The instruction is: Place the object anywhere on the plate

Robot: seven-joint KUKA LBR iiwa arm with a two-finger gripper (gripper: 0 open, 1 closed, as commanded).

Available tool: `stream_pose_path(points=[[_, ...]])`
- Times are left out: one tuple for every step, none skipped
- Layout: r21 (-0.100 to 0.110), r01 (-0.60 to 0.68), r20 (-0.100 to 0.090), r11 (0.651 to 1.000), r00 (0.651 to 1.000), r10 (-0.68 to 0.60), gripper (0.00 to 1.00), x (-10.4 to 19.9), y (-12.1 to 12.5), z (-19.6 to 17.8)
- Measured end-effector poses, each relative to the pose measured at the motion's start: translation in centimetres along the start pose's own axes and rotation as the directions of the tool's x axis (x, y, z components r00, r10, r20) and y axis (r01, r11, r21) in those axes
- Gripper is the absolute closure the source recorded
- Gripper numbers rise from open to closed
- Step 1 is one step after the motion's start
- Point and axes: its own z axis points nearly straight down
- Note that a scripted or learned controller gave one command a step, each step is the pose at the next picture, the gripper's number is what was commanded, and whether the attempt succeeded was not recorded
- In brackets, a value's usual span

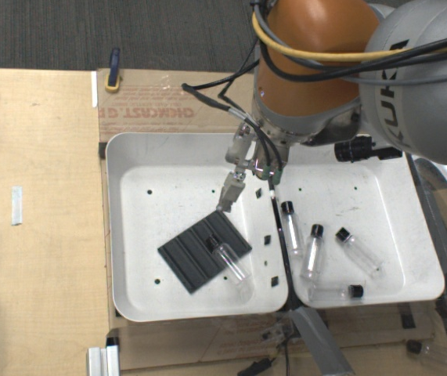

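White plastic bins are sitting side by side on the bench, the left bin (129,210) holding a dark ribbed plate (192,255) that is lying tilted near its middle. A clear vial with a black cap (227,258) is lying across the plate's right half, its cap toward the plate's middle and its clear end reaching over the lower right edge. The gripper (231,194) is hanging above the left bin, just beyond the plate's upper corner, apart from the vial; whether it is spread or closed cannot be told at this angle. The grey arm with its orange band (317,30) is reaching in from the right. In the right bin (411,210), four more clear vials (315,249) are lying loose near the front.
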Motion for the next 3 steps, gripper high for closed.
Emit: stream_pose_path(points=[[0.000,-0.001,0.002,1.000,1.000,0.001,1.00,-0.1,0.0,-0.9],[-0.001,0.293,0.002,0.956,0.956,-0.293,1.00,-1.0,3.1,-13.6],[-0.001,0.426,0.002,0.905,0.905,-0.426,1.00,-5.8,10.9,-13.5]])
